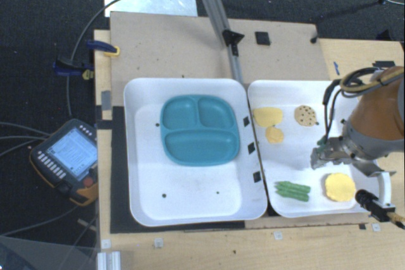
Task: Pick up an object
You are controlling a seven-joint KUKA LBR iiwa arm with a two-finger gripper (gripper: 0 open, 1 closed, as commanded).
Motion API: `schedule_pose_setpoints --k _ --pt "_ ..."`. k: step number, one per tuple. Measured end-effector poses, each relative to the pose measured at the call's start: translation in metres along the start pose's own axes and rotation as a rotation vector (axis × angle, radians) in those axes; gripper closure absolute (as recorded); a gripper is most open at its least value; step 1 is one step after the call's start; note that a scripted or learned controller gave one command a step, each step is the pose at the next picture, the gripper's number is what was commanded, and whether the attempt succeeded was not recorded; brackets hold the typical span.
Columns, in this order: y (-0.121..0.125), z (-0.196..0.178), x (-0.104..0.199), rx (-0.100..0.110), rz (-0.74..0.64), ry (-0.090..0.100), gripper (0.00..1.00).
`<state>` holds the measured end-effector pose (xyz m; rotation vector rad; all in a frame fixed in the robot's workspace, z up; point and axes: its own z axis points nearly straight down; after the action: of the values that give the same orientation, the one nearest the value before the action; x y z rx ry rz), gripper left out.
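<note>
Seemingly mid-approach, the tool [328, 158], grip state unclear, hovered just beside the yellow disc [340, 187], needing descent onto it.

Five small food pieces lie loose and flat around the gripper [326, 158]. A round yellow disc [340, 187] sits just below it. A green bean bundle [293, 190] lies lower left of it. A brown speckled cookie [305, 115] lies above it. A large yellow piece [268, 116] and a small yellow piece [274, 135], just beside each other, lie upper left.
</note>
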<state>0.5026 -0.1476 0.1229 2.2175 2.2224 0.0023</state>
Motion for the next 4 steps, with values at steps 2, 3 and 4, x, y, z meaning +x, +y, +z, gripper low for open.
schedule_pose_setpoints --k 2,3,4 --pt "0.013 -0.115 0.003 -0.006 -0.003 -0.002 1.0" --pt "0.014 -0.143 0.003 -0.003 -0.003 -0.001 1.0" --pt "0.018 -0.146 0.057 -0.001 -0.009 0.002 1.0"
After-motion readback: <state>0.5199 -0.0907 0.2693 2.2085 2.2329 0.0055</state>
